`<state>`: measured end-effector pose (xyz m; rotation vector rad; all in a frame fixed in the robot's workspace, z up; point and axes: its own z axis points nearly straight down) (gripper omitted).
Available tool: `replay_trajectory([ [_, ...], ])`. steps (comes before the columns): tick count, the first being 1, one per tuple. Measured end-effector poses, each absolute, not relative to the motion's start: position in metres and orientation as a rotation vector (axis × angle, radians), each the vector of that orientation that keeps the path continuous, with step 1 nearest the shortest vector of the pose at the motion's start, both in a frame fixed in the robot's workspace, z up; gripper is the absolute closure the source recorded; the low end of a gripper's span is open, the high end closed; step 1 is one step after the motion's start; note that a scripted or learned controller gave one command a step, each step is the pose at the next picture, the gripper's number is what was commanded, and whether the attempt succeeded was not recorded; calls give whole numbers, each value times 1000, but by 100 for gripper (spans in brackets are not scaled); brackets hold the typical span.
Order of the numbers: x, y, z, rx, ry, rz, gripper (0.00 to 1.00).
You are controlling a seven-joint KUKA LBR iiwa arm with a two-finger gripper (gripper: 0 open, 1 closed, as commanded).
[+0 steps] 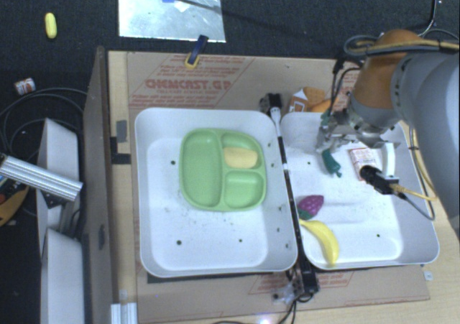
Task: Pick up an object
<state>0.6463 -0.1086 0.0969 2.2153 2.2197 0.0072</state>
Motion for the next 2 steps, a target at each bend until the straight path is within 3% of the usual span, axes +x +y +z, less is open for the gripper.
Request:
replay_trajectory([
  [1,607,-59,219,2206,2227,15,100],
  [2,593,0,223,2210,2233,7,100],
])
